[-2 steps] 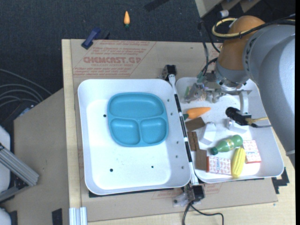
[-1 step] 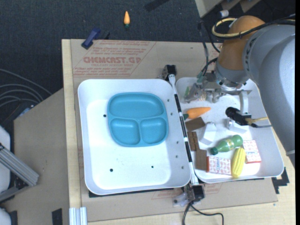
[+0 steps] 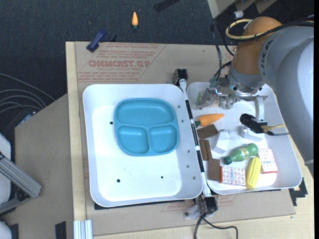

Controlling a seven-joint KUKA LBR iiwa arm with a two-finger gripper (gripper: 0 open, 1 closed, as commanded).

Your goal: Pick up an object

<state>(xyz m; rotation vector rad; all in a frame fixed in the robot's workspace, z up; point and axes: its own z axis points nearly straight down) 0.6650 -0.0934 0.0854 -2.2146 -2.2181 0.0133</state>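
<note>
My gripper [image 3: 217, 100] hangs low over the far end of the right bin [image 3: 288, 169], just behind an orange carrot [image 3: 211, 118]. In front of the carrot lie a brown block [image 3: 207, 132] and a white piece [image 3: 220, 143]. Nearer the front are a green bottle [image 3: 241, 153], a yellow corn cob [image 3: 253, 172], a red-and-white box [image 3: 232, 175], a second such box [image 3: 268, 161] and a dark brown bar [image 3: 213, 169]. I see nothing held between the fingers.
The left bin [image 3: 99, 133] holds a blue divided plate [image 3: 146, 126]. The grey arm [image 3: 286, 59] with its orange band covers the right bin's far right side. A small orange thing [image 3: 134, 19] and a blue thing [image 3: 96, 41] lie on the floor beyond the bench.
</note>
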